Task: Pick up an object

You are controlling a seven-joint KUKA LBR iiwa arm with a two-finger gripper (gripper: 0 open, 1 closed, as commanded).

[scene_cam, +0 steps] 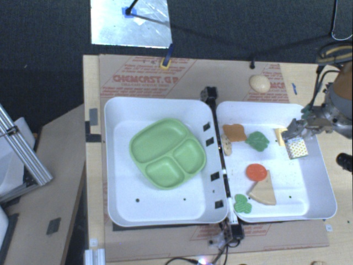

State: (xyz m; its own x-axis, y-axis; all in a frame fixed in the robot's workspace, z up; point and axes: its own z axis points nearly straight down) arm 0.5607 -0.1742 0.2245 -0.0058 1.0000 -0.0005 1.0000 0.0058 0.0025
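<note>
My gripper reaches in over the right bin's far right part. A small pale block with dark speckles sits between its fingers, and the gripper is shut on it. Just left of it lies a thin yellow piece. Further left in the same bin are a brown toast-shaped piece, a green leafy piece, an orange-red disc, a tan wedge and a small green piece.
The left bin holds a light green divided plate. A black divider runs between the bins. A cream egg-shaped object lies on the bench behind the right bin. A silver sheet lies at the far back.
</note>
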